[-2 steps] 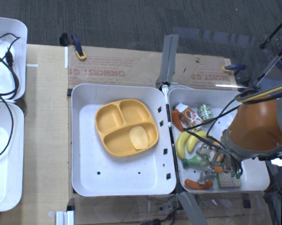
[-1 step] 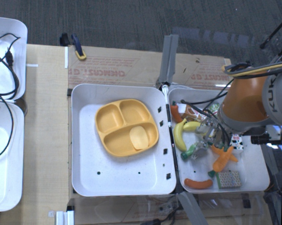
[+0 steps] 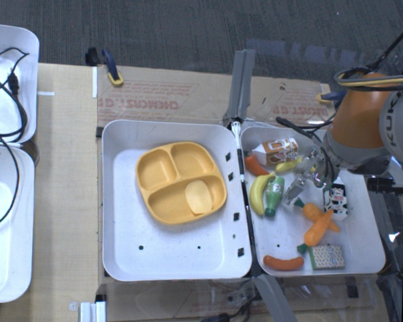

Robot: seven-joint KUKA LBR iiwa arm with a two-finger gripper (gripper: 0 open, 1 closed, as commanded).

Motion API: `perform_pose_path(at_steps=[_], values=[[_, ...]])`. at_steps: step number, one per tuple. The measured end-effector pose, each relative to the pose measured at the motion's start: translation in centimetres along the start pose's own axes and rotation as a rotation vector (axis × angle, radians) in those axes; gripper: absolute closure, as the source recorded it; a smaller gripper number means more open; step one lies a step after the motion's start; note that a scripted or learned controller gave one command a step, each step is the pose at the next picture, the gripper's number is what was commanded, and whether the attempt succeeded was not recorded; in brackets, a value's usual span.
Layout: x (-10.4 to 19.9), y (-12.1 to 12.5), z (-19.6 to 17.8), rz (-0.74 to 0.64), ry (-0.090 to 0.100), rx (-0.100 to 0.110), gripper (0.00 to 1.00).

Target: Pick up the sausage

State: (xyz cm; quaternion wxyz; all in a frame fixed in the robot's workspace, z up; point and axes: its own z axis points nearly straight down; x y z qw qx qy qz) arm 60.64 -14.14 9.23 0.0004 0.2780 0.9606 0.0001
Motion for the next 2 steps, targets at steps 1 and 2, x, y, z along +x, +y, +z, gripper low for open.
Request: perform_pose_path(at_steps=[1, 2], values=[[0.7, 3.2, 0.0, 0.494, -0.004, 0.006, 0.00], [-2.6, 0.2, 0.0, 0.500, -0.003, 0.001, 0.00]])
